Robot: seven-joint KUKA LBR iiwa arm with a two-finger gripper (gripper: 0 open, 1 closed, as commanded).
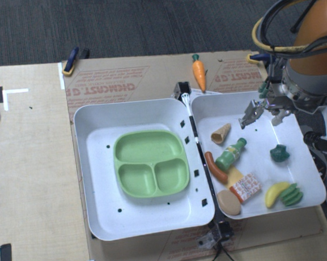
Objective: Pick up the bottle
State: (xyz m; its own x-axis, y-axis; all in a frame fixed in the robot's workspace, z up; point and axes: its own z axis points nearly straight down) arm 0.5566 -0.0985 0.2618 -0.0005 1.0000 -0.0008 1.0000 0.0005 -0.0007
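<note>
In the right bin (306, 197), the green bottle (231, 154) is seen lying on its side, its long axis slanted, cap toward the upper right, beside a hot dog (215, 167). Further right, the gripper (264, 114) is held open above it, gripping nothing.

The light is even and bright, and it seems to come from above. The two white bins (133, 110) look very pale, almost washed out, with only soft shadows along their walls. The green tray (151, 163) shows a mild shine. The dark floor (142, 15) at the top is dim. The whole picture is slightly soft and grainy.
</note>
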